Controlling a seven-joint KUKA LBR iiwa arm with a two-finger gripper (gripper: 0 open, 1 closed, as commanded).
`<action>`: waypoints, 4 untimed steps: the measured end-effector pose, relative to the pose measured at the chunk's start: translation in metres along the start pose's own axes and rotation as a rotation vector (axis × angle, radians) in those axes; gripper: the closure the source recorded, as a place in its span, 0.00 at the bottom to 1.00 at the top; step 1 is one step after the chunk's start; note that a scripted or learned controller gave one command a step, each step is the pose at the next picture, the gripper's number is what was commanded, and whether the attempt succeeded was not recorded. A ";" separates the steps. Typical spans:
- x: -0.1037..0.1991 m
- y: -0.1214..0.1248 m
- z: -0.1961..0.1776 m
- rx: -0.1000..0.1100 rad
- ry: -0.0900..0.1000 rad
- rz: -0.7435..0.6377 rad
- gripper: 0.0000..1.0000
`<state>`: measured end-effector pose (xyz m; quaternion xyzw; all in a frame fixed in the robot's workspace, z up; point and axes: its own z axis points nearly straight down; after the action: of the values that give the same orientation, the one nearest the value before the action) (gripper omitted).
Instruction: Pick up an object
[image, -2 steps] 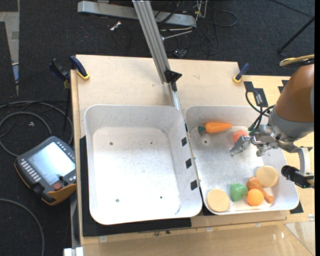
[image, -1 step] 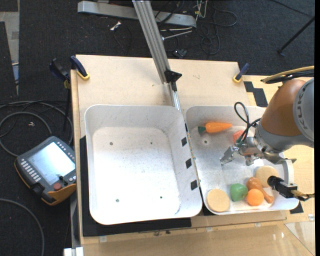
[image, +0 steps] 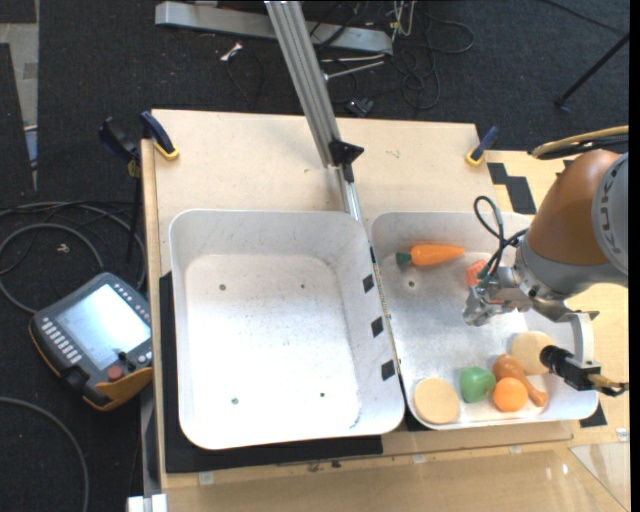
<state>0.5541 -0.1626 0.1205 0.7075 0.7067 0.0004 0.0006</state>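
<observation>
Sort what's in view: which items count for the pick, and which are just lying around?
For the pick: carrot, green piece, orange ball, tan disc, gripper, right bin.
Lying about: left bin, teach pendant, clamps.

Two shallow white plastic bins sit side by side: the left bin (image: 200, 300) mid-frame, the right bin (image: 425, 320) holding an orange carrot-shaped toy (image: 435, 255) at top, and a flat round tan disc (image: 437, 399) and small green rounded toy (image: 476, 382) at bottom.

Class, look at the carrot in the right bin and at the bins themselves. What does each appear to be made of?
The carrot: probably moulded plastic, a toy; its orange body and green top are flat, even colours with a smooth surface. The right bin and left bin: likely thin white plastic, matte and speckled with dark marks, with rounded formed rims. None of this is certain from looks alone.
</observation>
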 end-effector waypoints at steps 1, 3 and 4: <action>-0.001 0.011 -0.058 -0.005 -0.002 -0.004 1.00; -0.006 0.018 -0.174 -0.006 -0.002 -0.005 1.00; 0.047 0.033 -0.159 0.002 0.001 -0.009 1.00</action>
<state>0.5874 -0.1153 0.2791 0.7043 0.7099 0.0001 -0.0005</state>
